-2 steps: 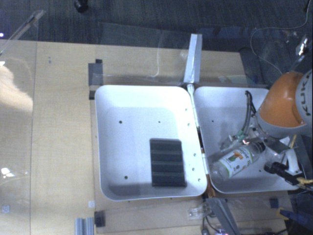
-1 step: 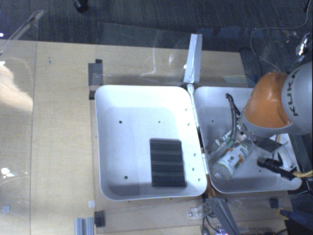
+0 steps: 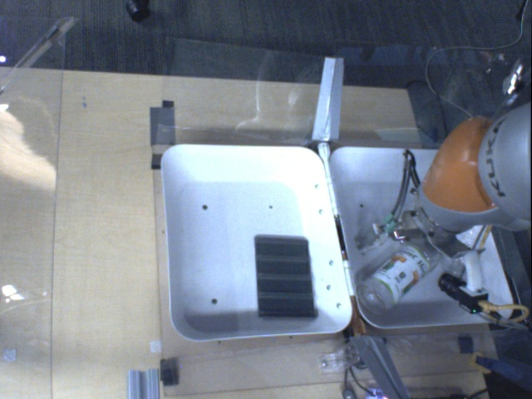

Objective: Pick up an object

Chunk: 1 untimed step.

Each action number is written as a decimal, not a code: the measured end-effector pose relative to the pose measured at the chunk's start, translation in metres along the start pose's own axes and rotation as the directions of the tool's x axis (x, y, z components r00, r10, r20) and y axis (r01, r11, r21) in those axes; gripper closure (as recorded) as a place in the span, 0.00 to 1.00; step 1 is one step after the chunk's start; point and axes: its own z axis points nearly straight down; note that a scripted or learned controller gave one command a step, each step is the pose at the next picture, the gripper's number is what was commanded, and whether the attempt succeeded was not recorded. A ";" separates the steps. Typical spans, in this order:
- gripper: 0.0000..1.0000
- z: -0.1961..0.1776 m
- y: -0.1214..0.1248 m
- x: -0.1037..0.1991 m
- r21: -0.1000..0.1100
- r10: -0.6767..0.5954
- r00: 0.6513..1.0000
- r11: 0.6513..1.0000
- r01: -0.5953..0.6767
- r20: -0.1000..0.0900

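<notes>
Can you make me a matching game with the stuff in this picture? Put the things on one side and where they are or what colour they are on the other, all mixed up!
Things:
1. ridged block
2. bottle
3. band on the arm
4. bench

Clues:
A. orange
B. lying on its side in the right bin
C. pale wood, with both bins on it
D. dark, lying flat in the left bin

Pairs: 1-D, 2-B, 3-A, 4-C
</notes>
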 end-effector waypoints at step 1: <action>0.00 -0.001 -0.054 -0.038 -0.002 -0.118 0.993 0.993 0.118 0.005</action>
